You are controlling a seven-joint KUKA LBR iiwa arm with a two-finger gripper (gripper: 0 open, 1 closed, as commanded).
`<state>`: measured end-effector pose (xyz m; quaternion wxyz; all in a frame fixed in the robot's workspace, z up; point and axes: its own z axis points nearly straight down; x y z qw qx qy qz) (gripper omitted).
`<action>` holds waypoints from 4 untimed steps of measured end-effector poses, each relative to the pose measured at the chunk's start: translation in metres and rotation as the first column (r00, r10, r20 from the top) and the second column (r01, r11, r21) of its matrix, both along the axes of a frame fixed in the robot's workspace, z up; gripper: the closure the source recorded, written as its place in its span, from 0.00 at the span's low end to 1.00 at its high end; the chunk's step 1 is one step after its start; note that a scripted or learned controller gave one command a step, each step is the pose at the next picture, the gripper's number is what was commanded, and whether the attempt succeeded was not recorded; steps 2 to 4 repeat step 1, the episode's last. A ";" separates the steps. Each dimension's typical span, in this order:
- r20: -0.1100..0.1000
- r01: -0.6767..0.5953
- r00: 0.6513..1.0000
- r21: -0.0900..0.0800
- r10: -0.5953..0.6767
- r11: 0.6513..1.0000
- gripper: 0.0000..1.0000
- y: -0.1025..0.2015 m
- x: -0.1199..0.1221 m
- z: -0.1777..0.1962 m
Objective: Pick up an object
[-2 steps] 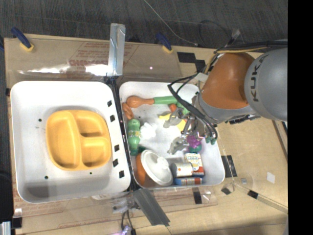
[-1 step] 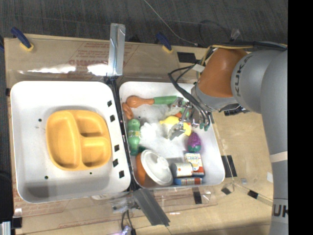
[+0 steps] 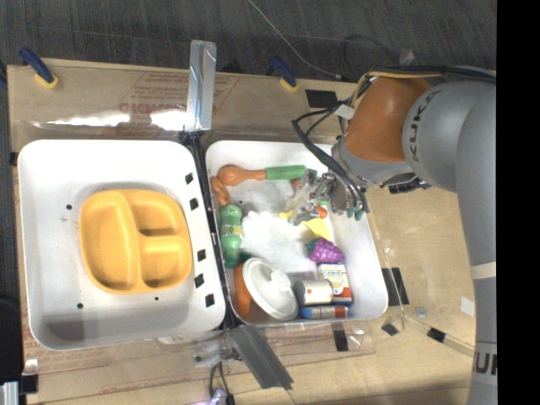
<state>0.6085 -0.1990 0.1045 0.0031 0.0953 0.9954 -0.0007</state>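
Now jaws (image 3: 325, 194) just above yellow toy (image 3: 314, 226).

Left bin (image 3: 34, 226): holding yellow tray (image 3: 133, 240) | right bin (image 3: 371, 260): holding clutter | gripper (image 3: 323, 194): hovering over right bin

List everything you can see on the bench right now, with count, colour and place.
bins: 2, white, side by side
tray: 1, yellow, left bin
carrot toy: 1, orange and green, right bin top
green toy: 1, green, right bin left wall
grapes: 1, purple, right bin centre
bowl: 1, orange with white lid, right bin bottom
packets: a few, mixed colours, right bin bottom right
clamps: 2, blue and yellow, bench top edge
arm: 1, grey and orange, right
pincer: 1, over right bin
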 end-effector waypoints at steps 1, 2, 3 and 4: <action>0.006 0.100 0.995 0.002 -0.100 0.995 1.00 0.063 -0.009 0.112; 0.006 0.100 0.995 0.002 -0.100 0.995 1.00 0.063 -0.009 0.112; 0.006 0.100 0.995 0.002 -0.100 0.995 1.00 0.063 -0.009 0.112; 0.006 0.100 0.995 0.002 -0.100 0.995 1.00 0.063 -0.009 0.112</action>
